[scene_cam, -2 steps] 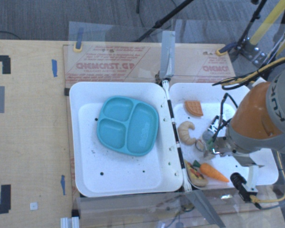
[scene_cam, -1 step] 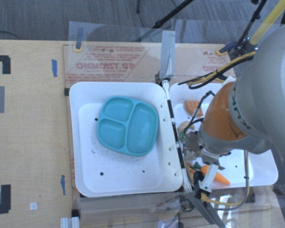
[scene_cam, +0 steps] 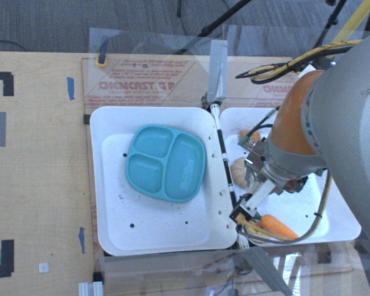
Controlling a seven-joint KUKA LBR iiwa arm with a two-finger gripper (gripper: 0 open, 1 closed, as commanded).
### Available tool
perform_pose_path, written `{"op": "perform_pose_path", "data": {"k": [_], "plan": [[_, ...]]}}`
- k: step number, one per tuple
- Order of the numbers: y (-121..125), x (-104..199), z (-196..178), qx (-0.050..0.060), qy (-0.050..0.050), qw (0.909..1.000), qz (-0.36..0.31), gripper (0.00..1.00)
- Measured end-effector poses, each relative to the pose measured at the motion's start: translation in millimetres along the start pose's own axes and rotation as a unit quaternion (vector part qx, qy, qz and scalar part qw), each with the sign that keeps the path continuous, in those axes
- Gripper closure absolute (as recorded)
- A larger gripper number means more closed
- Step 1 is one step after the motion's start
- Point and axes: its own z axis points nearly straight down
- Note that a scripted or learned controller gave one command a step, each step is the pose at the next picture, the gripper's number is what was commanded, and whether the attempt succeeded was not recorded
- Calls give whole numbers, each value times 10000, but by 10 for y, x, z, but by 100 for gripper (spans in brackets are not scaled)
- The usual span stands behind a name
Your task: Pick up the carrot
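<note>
At the near edge of the right bin (scene_cam: 348,227), the carrot (scene_cam: 277,226) lies on its side in the near-left corner, its orange body slanting away from the divider between the bins. The gripper (scene_cam: 242,215) sits low at that same corner, just beside the carrot's left end and possibly touching it, though contact is too small to judge. Whether the fingers are wide or narrow I cannot tell, since the arm's wrist covers them; nothing visible shows the carrot held between them. This looks like the approach or closing step of the pick, with the lift not yet done. The next move calls for the fingers to straddle the carrot across its width, close firmly, then rise clear of the bin wall. Farther back in the right bin rest a pale rounded item (scene_cam: 238,172) and a small orange-brown piece (scene_cam: 251,139). In the left bin (scene_cam: 111,227) lies a teal divided plate (scene_cam: 167,163).
</note>
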Motion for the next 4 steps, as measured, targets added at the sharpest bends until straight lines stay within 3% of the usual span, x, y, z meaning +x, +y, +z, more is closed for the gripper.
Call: {"op": "perform_pose_path", "data": {"k": [1, 2, 3, 4], "plan": [[280, -532, 2, 6, 0, 9900, 1409, 100], [-79, -66, 0, 6, 0, 9523, 3052, 100], [493, -814, 3, 18, -1, 9710, 2391, 100], [7, -181, 1, 6, 3, 9395, 3426, 100]]}}
